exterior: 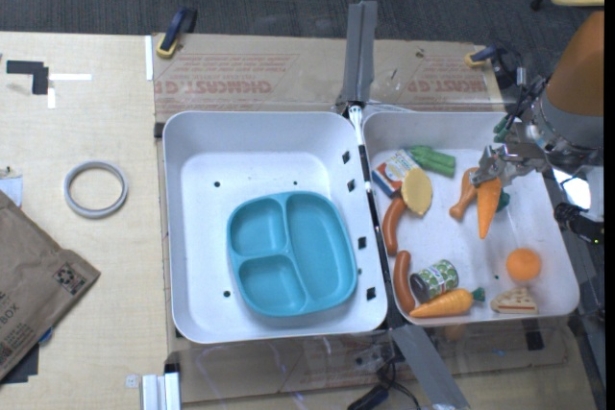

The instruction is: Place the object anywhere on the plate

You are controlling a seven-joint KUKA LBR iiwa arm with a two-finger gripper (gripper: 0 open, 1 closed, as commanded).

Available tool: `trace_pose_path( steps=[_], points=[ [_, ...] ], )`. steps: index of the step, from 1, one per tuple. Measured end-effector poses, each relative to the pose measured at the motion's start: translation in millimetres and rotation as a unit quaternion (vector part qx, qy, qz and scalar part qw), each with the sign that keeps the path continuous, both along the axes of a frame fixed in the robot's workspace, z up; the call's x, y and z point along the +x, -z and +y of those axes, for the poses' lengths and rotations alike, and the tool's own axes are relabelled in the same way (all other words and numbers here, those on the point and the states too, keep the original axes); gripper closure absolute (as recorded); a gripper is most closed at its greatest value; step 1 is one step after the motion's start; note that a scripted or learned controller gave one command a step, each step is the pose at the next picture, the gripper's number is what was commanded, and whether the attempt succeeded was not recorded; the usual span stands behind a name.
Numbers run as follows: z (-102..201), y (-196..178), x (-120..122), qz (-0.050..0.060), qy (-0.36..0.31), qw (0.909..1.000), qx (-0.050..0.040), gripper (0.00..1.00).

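At the near edge of the right bin (567,298) lie a small carrot (444,304), a slice of bread (514,301) and a little can (435,280). Just behind them sits an orange ball (524,264). The blue plate (288,253) lies in the left bin (192,206). It has three parts and nothing is on it yet.

Farther back in the right bin is a long carrot (488,208), its point aimed at the near side. The gripper (500,170) is right at its thick end and looks like it is touching it. I think this carrot is the thing to move. I cannot tell if the gripper is open or closed, or if it really has the carrot. A brown sausage (466,192) lies just beside the carrot.

To do this step well, the gripper should get a firm hold on the thick end. It should lift straight up so the sausage is not bumped. Then it must go high over the wall between the bins and let go low over the plate, so the carrot does not roll off.

At the far side lies a green veggie (430,160).
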State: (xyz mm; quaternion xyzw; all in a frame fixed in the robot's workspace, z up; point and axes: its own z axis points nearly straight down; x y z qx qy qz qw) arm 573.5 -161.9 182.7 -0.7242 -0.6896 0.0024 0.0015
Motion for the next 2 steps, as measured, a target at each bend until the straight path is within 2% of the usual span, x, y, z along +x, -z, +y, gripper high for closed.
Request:
trace_pose_path(
  steps=[1, 2],
  points=[
    [80.7, -6.0, -32.5, 0.000, -0.054, 0.9986, 0.0009, 1.00],
    [157.0, -5.7, -7.9, 0.000, -0.039, 0.9992, -0.0001, 1.00]
  ],
)
